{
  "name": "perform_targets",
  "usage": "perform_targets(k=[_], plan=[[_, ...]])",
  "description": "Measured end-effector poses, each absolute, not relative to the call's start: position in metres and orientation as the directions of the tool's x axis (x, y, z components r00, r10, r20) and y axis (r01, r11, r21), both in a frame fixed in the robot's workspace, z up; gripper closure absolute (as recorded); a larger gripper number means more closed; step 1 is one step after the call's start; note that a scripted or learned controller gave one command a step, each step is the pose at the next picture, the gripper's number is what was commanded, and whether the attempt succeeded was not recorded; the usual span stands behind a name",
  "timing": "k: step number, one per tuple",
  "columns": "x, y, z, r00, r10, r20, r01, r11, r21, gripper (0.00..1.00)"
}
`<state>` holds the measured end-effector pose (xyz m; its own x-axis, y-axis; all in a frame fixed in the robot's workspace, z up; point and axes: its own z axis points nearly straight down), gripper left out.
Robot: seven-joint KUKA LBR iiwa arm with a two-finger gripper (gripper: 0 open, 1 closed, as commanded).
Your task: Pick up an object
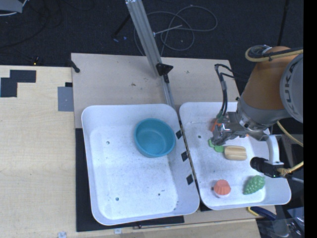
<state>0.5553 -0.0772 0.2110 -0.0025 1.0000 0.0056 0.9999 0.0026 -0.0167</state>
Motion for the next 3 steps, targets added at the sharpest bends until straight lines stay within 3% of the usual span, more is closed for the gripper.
perform_targets(k=[3], plan=[[0.569, 0.067, 0.226, -0.004, 1.0, 0.002, 1.0, 0.005, -0.012, 1.0]])
